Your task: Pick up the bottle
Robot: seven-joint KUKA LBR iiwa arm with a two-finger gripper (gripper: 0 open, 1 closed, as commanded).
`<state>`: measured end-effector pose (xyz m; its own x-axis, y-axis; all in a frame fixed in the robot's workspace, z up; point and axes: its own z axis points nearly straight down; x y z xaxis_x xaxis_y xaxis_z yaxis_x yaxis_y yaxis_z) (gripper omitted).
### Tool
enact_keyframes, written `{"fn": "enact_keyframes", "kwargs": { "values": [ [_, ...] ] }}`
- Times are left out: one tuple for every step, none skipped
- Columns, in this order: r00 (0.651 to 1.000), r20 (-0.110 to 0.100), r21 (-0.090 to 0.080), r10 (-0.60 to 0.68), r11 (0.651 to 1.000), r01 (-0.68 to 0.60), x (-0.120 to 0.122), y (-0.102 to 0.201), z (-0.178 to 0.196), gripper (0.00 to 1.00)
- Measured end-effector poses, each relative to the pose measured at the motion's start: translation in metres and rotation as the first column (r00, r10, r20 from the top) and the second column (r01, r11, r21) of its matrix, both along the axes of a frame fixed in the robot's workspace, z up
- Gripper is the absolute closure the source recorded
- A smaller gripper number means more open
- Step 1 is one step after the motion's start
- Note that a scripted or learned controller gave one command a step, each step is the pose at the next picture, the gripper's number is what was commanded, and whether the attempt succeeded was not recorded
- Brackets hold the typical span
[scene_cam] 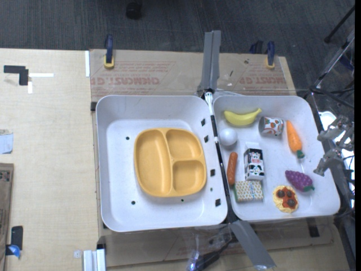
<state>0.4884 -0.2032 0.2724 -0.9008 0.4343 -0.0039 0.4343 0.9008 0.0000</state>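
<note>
From my remote seat I see the gripper (331, 151) at the right rim of the right bin (316, 205), a grey, angular metal shape hanging over the bin's edge. It is small and cluttered against the frame behind it, so I cannot tell how wide the pincer stands. I see nothing held in it, and it touches none of the toys.

The bottle (254, 164) sits near the middle of the right bin, well apart from the gripper. It is a small boxy white piece with black patches and a dark top. Just to its left lies a slim orange-red sausage (232, 168), glossy and rounded at the ends. Just below it lies a square, pale waffle (249, 191) with a gridded surface.

Above them I see a smooth white ball (228, 136) and a curved yellow banana (242, 117). A stubby white-and-red can (272, 126) lies beside the banana, and to the can's right is a tapered orange carrot (293, 138) with a green tip. Near the bin's right side a knobbly purple bunch of grapes (299, 179) lies between the bottle and the gripper, with a round yellow tart (286, 199) with red dots just below it.

The left bin (113, 168) is shallow white plastic with rounded corners and holds a matte yellow divided plate (169, 162) with three compartments.
</note>
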Motion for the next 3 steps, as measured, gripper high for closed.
{"fn": "enact_keyframes", "kwargs": {
  "values": [
    [1.0,0.004,0.0,-0.003,1.0,0.003,0.0016,0.0001,0.0091,1.0],
    [1.0,0.003,0.0,-0.002,1.0,0.002,0.0016,0.0002,0.0091,0.0],
    [1.0,0.007,-0.001,-0.004,1.0,0.004,0.0031,0.0001,0.0181,1.0]
  ]
}}
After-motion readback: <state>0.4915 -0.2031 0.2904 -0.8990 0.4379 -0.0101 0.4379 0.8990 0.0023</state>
